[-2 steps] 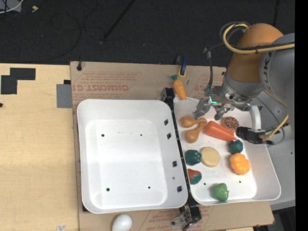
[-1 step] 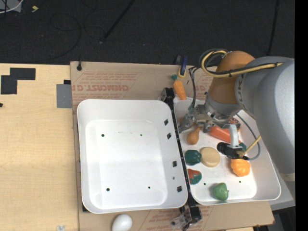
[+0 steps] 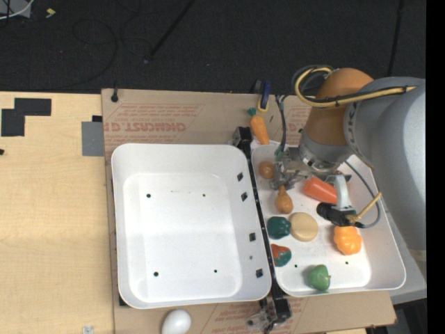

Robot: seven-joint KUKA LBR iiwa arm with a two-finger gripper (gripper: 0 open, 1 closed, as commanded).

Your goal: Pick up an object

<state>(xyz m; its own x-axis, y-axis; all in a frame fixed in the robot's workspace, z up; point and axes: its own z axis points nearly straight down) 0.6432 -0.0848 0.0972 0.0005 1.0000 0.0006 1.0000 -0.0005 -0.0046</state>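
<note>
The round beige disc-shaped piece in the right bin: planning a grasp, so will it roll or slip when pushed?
The round beige disc-shaped piece looks smooth, so it may slip. Lying flat, it would probably slide, not roll. The dark green piece beside it could block a leftward push.

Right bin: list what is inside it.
The right bin holds the gripper, a beige disc, an orange pepper, a green piece and a teal piece. The arm covers its far corner.
</note>
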